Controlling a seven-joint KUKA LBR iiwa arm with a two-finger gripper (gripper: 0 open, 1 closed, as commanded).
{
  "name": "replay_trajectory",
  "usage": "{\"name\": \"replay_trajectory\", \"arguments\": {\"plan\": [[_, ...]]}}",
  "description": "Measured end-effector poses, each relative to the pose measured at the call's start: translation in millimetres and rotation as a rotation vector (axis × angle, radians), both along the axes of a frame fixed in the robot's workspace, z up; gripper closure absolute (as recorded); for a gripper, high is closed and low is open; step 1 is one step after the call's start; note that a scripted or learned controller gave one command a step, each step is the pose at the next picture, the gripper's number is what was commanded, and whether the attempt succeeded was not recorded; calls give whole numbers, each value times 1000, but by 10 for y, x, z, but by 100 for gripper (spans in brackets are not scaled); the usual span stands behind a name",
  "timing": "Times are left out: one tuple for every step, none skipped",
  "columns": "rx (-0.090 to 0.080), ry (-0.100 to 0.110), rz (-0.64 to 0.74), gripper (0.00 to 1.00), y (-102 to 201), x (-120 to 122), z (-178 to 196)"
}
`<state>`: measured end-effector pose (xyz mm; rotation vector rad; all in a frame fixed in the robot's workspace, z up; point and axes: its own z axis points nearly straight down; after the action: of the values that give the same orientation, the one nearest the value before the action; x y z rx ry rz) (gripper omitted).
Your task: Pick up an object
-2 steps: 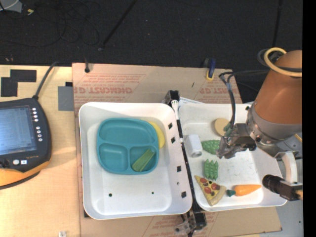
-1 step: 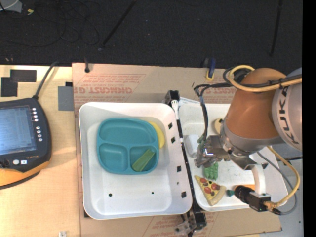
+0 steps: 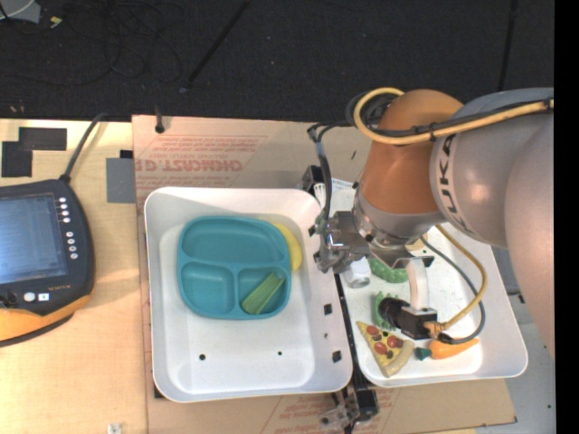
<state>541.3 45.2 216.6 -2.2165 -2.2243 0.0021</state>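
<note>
The hand (image 3: 340, 253) hung over the right bin's (image 3: 505, 354) left rim; whether it gripped anything could not be told. Just right of it lay a green piece (image 3: 391, 271), perhaps a leaf toy. Nearer the front lay a pizza slice (image 3: 384, 344) and an orange piece (image 3: 450, 350). In the left bin (image 3: 181, 369) sat a teal plate (image 3: 213, 274) holding a green stick (image 3: 262, 293), a yellow thing (image 3: 292, 245) behind it.

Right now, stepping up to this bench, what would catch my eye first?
The grey robot arm with an orange band hangs over the right shallow white bin, its gripper low beside the wall between the bins. In the left white bin lies a teal divided plastic plate with a green piece in its lower right compartment.
</note>
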Motion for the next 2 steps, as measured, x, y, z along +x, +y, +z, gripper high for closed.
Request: {"name": "replay_trajectory", "arguments": {"plan": [[0,3,-3,0,-16,-28,14],[0,7,-4,0,-66,-648,-9]]}}
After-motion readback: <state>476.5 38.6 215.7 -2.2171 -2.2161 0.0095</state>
